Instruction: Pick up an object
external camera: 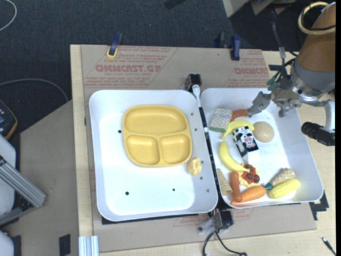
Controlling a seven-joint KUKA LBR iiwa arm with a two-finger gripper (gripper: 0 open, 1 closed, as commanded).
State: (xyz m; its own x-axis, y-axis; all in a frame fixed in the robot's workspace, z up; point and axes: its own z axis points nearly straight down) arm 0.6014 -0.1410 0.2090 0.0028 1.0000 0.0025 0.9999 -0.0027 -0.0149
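The right bin [301,143] holds several toy foods. A yellow banana [230,156] curves through its middle, and a black-and-white block [245,140] lies on the banana's upper end. A beige round piece [263,132] sits beside them, with a green-and-tan sponge-like slab [220,119] and an orange piece [240,112] toward the back. A carrot [249,194] and a corn cob [285,187] lie at the front. My gripper [272,105] hovers over the bin's back right, just above the beige piece. It is open, with nothing between its fingers.
The left bin [106,159] bears a yellow divided plate [157,135], and a small pale yellow lump [195,166] lies by the plate's right corner. A black clip [193,82] sits where the bins meet at the back. The arm comes in from the upper right.
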